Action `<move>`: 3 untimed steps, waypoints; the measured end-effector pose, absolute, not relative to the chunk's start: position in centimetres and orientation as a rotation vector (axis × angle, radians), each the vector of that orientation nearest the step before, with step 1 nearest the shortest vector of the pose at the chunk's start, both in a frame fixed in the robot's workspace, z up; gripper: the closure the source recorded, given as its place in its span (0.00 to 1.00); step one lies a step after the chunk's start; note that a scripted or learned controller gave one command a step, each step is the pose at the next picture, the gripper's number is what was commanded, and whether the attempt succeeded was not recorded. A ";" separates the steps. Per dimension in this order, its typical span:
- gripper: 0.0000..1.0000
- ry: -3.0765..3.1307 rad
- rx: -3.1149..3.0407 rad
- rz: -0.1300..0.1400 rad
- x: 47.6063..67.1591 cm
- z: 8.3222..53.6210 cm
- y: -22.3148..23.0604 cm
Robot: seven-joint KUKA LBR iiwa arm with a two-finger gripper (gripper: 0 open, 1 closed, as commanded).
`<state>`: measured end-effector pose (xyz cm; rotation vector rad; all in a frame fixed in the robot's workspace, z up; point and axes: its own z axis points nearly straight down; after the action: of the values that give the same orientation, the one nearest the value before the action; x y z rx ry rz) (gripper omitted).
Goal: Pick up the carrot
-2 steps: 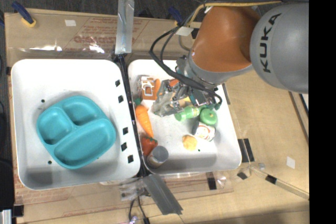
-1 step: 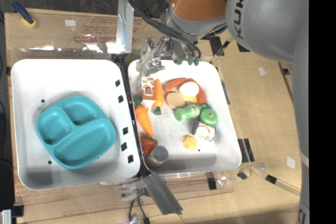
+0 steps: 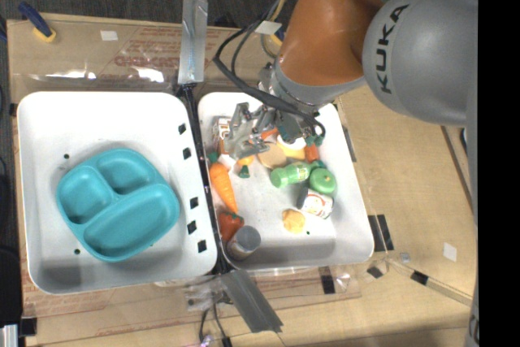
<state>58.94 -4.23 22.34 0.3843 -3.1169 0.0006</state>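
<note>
While reaching in over the right bin (image 3: 357,240), grey KUKA arm (image 3: 414,36) with orange band bent low, gripper (image 3: 248,130) down among toy food at that bin's far-left part. Jaw state impossible to tell: fingers lost in metal clutter and small items. Carrot (image 3: 223,184) lying against the right bin's left wall, orange, pointed end toward the near side, just below the gripper and apart from it. Nearer along that same wall, a red piece (image 3: 229,222) and a grey cup (image 3: 245,240). Toward the right bin's middle, a green bottle-shaped toy (image 3: 289,174), a green apple-like piece (image 3: 322,179), a white can (image 3: 317,206) and a small yellow item (image 3: 293,219). Beyond the right bin's left wall, the left bin (image 3: 41,118) bearing a teal divided plate (image 3: 118,201).
</note>
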 end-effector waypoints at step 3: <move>1.00 -2.792 1.450 0.001 51.1 29.7 8.4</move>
<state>51.08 8.36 29.72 1.4495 -2.7920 0.0012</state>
